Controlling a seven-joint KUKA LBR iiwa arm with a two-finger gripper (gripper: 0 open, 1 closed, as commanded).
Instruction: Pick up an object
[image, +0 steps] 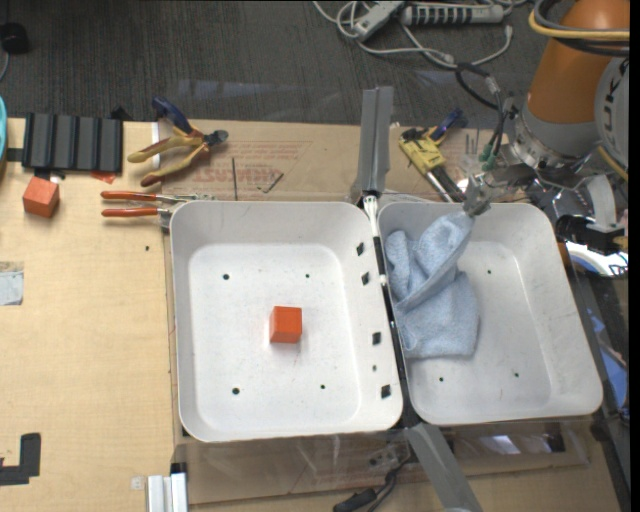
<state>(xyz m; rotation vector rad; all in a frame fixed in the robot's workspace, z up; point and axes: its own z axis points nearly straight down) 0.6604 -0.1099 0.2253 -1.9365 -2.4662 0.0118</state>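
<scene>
The cloth (432, 290), a pale blue towel, hangs from the gripper (478, 200) by one corner: the peak of fabric runs straight up into the fingertips, which are closed on it, while the bulk trails down and to the left and lies bunched on the floor of the right bin (520, 390). It looks light, limp and not slippery; it will stretch and swing rather than hold shape, and nothing about it is fragile. A pinch on a corner or a raised fold suits it best, since a flat stretch gives the fingers nothing to bite. The present hold is thin, so I judge it could slip once the full weight comes off the floor.

The bin is smooth white plastic with low walls; below and to the right of the gripper its floor lies bare, giving room to lift. Far down-left, past the divider, an orange cube (286, 325) sits mid-floor in the left bin (200, 380). Up-left on the bench lie pliers (180, 148) and a second orange block (41, 196).
</scene>
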